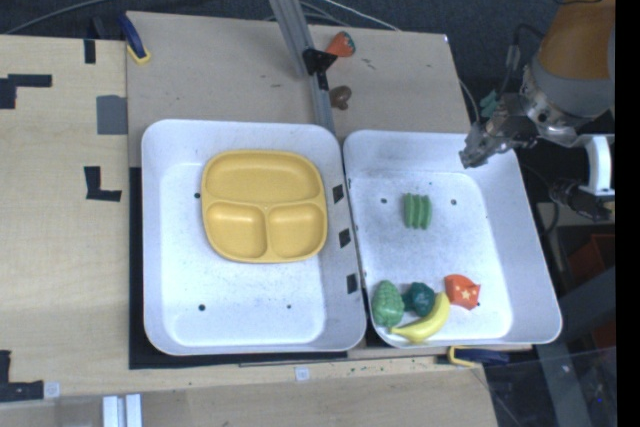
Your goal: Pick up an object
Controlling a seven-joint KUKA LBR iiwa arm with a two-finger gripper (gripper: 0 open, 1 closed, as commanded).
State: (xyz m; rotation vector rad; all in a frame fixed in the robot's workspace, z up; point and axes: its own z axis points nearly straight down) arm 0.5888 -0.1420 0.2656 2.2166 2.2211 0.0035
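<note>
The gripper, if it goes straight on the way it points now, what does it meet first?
The gripper points down-left; most likely it first meets the right bin near its top right corner, though depth is unclear.

The claw [478, 153] hangs over the right bin's [500, 205] far rim, seemingly holding nothing.

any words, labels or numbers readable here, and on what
None can be read.
Yellow tray: plain, no print.
White bins: speckled, no lettering.
Toy food, such as the banana: no labels.
Black marks on the bench: tape shapes, not letters.
</note>
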